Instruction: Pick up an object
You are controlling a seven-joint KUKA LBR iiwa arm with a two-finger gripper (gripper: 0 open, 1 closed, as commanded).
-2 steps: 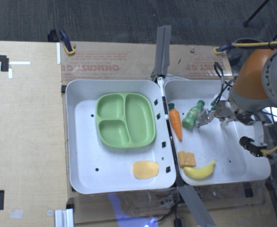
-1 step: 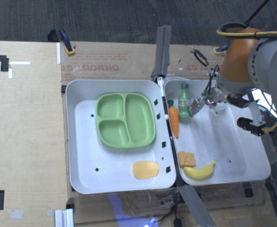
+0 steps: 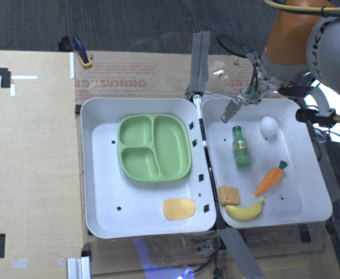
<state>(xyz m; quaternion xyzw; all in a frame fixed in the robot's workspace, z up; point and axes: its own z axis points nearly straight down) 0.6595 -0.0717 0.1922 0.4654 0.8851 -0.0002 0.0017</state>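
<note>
Over the right bin's (image 3: 309, 156) far edge, the hand (image 3: 235, 110) is hovering, nothing between its fingers; whether they are parted I cannot tell (view too small). Nearest target: the bottle (image 3: 240, 147), lying just below the hand, apart from the egg (image 3: 268, 127), carrot (image 3: 271, 179), banana (image 3: 244, 210) and cracker (image 3: 229, 195). Judging: descending straight, fingers straddling the bottle's narrow width, is looking like the cleanest grasp.

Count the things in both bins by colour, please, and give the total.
Green: 2, plate and bottle
Yellow: 2, banana and oval piece
Orange: 1, carrot
Brown: 1, cracker
White: 1, egg
Total: 7
</note>
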